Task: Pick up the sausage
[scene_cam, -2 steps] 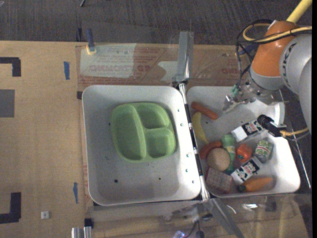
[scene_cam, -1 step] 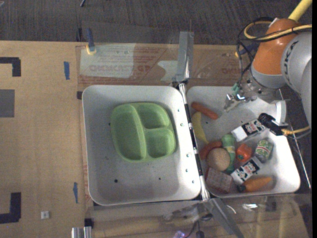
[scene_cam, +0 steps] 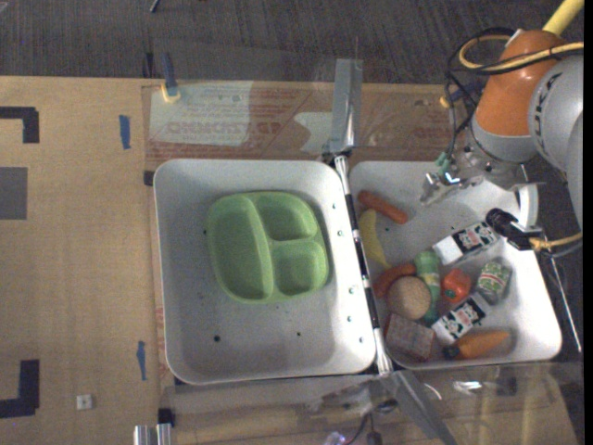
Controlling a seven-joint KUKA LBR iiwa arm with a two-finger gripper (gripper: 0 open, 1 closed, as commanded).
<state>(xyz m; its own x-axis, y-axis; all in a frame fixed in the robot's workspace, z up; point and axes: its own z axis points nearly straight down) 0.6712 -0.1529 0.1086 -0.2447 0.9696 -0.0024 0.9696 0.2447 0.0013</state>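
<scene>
The sausage (scene_cam: 383, 207), a reddish-orange link, lies slantwise near the back left of the right bin (scene_cam: 548, 327). My gripper (scene_cam: 439, 184) hovers over the back of that bin, a short way right of the sausage's right end and apart from it. Its fingers are open with nothing between them. The grey arm with its orange band (scene_cam: 516, 82) reaches in from the upper right.
Just in front of the sausage lies a yellow banana (scene_cam: 372, 239). Several toy foods crowd the bin's front: a second reddish link (scene_cam: 394, 278), a potato (scene_cam: 409, 297), two milk cartons (scene_cam: 471, 241), a carrot (scene_cam: 482, 343). The left bin (scene_cam: 181, 341) holds a green divided plate (scene_cam: 269, 246).
</scene>
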